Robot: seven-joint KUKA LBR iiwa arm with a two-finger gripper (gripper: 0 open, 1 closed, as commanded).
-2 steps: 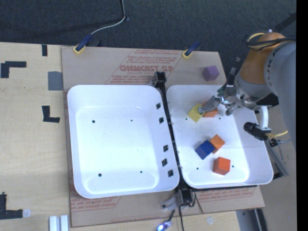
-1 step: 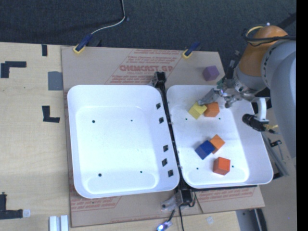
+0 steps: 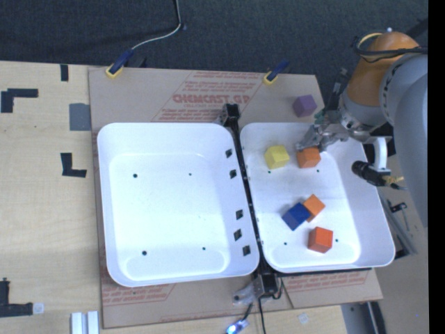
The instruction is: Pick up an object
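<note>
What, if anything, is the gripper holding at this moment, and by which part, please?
It cannot be told: the gripper sits right at the top edge of the orange cube in the right white bin, but no hold is visible.

A brown cardboard sheet (image 3: 208, 99) lies on the worktop (image 3: 42, 186), stretching left of the end effector (image 3: 314, 139). One yellow-and-blue clamp (image 3: 277, 72) sits just up-left of it, another clamp (image 3: 119, 62) far left beside a white cable (image 3: 163, 33).
</note>
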